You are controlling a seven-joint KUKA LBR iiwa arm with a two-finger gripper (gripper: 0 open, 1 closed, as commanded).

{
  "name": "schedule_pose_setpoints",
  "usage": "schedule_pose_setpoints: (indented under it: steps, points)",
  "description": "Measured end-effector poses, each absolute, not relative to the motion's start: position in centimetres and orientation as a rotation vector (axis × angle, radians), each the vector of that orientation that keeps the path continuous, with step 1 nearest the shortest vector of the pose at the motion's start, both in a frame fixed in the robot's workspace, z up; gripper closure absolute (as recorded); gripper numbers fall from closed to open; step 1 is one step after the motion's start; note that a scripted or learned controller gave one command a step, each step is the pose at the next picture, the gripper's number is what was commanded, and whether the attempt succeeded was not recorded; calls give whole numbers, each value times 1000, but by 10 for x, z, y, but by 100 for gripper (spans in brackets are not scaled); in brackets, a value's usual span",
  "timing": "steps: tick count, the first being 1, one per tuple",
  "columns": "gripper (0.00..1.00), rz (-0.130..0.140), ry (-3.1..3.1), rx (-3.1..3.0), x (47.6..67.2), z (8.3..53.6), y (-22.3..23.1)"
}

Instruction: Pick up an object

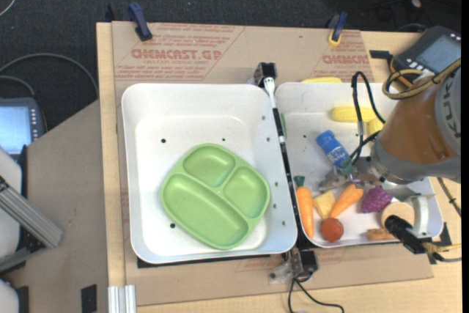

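Your gripper (350, 176) hangs low over the right bin (308, 95), just beside an orange carrot piece (346, 200); whether it grips anything, you cannot tell. Purple grapes (376, 199) and a tomato (332, 229) crowd that carrot, so closing may nudge neighbours or miss.

grey arm (440, 95), orange band (414, 132), black cables (359, 110)

glossy plastic tray (214, 194) — smooth white bins (146, 157)
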State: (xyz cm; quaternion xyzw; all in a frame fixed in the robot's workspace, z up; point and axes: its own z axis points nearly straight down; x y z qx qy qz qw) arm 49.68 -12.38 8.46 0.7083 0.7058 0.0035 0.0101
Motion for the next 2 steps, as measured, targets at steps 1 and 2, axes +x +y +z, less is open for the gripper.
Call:
schedule_pose_setpoints:
  steps: [1,2]
  points:
    - [0,19,2226,2202,557,192,-44]
    - [0,23,2211,2204,618,352,-47]
